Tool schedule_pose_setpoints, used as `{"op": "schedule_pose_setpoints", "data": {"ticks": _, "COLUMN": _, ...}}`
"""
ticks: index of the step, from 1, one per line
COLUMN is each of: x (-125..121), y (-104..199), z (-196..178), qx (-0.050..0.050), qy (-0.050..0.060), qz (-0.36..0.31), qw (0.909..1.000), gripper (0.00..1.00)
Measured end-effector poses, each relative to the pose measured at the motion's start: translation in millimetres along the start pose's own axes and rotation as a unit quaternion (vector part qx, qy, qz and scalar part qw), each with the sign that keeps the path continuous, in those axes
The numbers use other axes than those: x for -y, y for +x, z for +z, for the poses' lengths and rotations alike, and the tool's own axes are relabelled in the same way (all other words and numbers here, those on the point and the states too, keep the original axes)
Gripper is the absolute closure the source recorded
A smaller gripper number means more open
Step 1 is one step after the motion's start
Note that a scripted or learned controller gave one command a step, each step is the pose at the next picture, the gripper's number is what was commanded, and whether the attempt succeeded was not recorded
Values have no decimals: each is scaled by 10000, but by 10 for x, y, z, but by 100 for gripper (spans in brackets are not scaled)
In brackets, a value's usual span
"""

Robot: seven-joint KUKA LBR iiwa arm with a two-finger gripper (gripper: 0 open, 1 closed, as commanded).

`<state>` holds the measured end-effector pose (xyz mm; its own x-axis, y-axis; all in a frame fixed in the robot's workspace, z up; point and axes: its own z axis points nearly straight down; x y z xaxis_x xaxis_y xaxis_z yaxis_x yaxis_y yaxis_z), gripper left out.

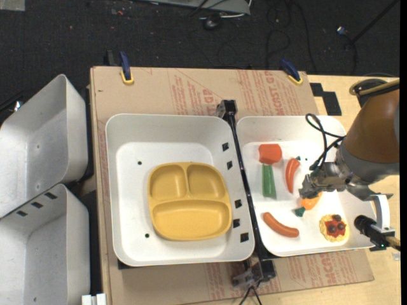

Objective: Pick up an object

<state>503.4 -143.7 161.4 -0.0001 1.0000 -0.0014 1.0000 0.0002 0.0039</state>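
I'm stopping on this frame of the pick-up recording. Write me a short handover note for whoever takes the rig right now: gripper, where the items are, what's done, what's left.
Gripper: low in the right bin, right over the small orange toy; whether the fingers are open or shut cannot be made out.
Right bin contents: red block, green piece, red pepper, sausage, pizza toy.
Left bin: holds the yellow divided plate.
Done: arm reached into the right bin.
Left: no object is visibly lifted or clamped; a pick must still be confirmed.
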Motion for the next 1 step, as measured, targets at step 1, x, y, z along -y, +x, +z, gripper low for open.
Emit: {"op": "schedule_pose_setpoints", "data": {"ticks": 1, "x": -73, "y": -48, "z": -453, "qx": 6, "qy": -10, "qz": -11, "qw": 10000, "gripper": 100}}
